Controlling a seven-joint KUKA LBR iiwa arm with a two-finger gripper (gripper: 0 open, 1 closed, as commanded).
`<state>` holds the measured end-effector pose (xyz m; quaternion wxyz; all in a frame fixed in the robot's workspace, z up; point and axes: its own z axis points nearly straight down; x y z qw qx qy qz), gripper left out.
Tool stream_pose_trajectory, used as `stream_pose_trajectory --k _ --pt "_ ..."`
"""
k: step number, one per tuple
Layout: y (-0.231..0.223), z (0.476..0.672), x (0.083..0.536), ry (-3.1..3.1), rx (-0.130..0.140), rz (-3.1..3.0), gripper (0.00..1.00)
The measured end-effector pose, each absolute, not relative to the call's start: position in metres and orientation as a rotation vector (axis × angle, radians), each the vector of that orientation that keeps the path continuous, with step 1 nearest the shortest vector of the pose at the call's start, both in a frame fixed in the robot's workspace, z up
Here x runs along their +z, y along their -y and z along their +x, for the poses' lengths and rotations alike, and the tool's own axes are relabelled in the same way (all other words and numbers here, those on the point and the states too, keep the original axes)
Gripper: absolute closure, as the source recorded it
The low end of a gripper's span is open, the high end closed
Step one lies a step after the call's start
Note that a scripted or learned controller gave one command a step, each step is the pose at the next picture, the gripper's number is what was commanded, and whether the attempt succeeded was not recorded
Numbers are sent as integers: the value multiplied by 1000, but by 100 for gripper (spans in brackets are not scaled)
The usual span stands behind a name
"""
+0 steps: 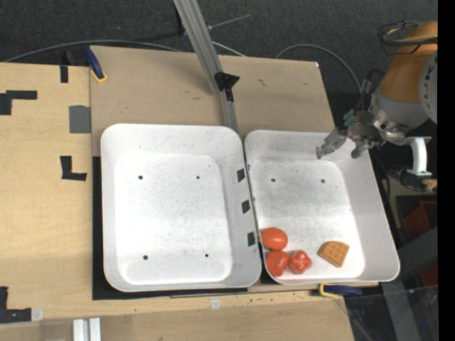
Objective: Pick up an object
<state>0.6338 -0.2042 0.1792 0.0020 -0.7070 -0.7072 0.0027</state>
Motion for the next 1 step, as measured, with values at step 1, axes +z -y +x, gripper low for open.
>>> stream_pose_trajectory --k 1 --pt "207 640 131 2220 8 -2217 0"
